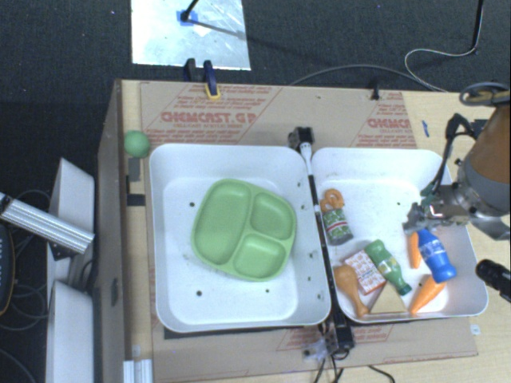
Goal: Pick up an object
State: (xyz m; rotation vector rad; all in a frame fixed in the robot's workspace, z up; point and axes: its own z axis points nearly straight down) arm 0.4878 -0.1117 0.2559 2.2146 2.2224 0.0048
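Tool point(423, 211) hangs over right bin's point(375, 164) right side, finger state indeterminate; blue bottle point(436, 255) lies just below it toward the bin's near edge, long axis slanting down-right, beside orange carrot point(429, 292).

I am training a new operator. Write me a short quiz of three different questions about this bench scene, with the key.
1. True or false: the green divided plate lies in the right bin.
2. Which thing lies nearest the gripper? A) blue bottle B) green ball C) green bottle
3. Fill in: the green ball rests ____ the bins, on the bench.

Key: 1 false, it lies in the left bin. 2 A. 3 outside.
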